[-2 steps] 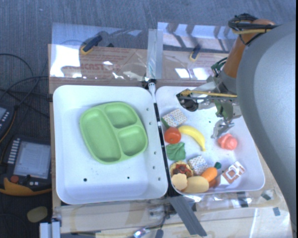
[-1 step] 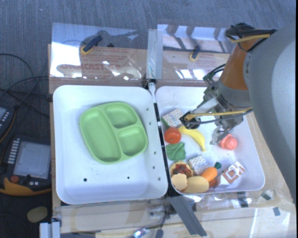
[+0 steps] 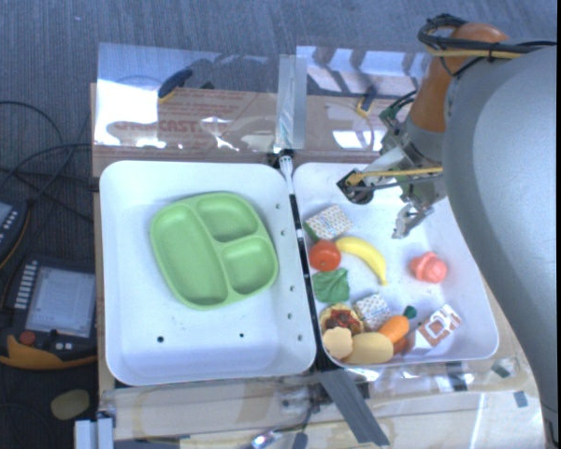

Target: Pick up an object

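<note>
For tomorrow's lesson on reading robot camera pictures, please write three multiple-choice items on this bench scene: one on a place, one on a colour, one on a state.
1. Where does the green divided plate lie?
A. In the left bin
B. In the right bin
C. On the floor

2. What colour is the banana?
A. Blue
B. Yellow
C. Black

3. How does the gripper stand to the toys in the right bin?
A. Pressed down on the plate
B. Closed around the banana
C. Over the bin's upper part, with nothing between its fingers

Answers: 1 A, since the plate sits inside the left bin. 2 B, since the curved fruit beside the tomato is yellow. 3 C, since the banana and the pink toy lie apart from the fingers.
</note>
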`<state>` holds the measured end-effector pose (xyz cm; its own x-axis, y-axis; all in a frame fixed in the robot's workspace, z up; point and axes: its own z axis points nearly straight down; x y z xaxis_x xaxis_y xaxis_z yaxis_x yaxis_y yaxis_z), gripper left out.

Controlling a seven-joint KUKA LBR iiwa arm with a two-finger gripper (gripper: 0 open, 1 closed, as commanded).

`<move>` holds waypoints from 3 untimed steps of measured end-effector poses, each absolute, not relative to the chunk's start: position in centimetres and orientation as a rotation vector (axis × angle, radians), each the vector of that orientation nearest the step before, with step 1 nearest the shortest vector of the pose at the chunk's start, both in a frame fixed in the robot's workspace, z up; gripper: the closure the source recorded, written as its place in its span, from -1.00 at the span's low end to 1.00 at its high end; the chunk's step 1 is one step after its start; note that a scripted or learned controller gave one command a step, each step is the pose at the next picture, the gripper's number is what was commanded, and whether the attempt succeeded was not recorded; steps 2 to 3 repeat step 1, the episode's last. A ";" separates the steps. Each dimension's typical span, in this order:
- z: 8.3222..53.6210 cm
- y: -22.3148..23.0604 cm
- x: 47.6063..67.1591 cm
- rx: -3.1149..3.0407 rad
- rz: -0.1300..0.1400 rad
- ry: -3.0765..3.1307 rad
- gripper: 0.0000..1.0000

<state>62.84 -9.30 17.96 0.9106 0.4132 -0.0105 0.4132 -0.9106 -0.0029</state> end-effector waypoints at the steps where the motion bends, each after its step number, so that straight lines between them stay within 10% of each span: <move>1: 18.0 -8.3 61.4 -3.121 0.018 -0.357 -1.00; 3: 18.0 -8.3 61.4 -3.121 0.018 -0.357 -1.00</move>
